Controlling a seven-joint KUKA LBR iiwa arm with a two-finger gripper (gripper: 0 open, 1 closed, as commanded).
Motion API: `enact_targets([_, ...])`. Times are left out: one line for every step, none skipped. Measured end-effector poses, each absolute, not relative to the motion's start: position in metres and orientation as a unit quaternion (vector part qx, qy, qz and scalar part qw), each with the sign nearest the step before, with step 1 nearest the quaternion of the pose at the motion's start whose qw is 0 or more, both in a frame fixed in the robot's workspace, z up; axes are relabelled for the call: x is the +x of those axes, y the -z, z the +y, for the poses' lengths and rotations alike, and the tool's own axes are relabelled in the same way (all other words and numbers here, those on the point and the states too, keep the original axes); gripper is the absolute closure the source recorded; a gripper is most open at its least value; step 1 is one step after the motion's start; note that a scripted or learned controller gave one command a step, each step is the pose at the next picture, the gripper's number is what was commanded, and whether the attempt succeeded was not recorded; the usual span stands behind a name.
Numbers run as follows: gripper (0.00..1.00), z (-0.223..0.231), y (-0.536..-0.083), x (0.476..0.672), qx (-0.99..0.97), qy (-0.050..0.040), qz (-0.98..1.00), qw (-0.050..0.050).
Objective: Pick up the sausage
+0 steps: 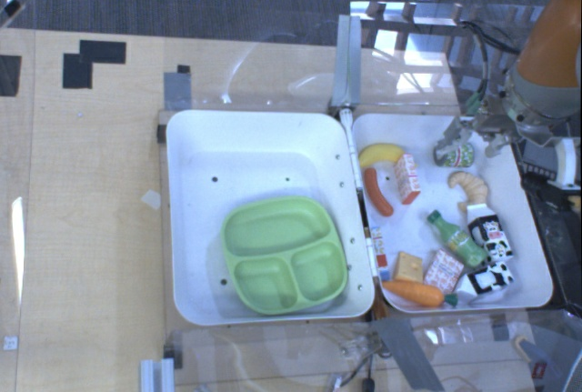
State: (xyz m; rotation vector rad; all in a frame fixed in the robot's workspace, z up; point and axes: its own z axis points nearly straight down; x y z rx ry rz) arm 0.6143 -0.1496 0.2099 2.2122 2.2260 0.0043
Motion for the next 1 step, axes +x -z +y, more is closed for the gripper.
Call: enact_targets([0.0, -0.0812, -0.13, 0.6576, 0.747, -0.0011, 0.665, 0.001])
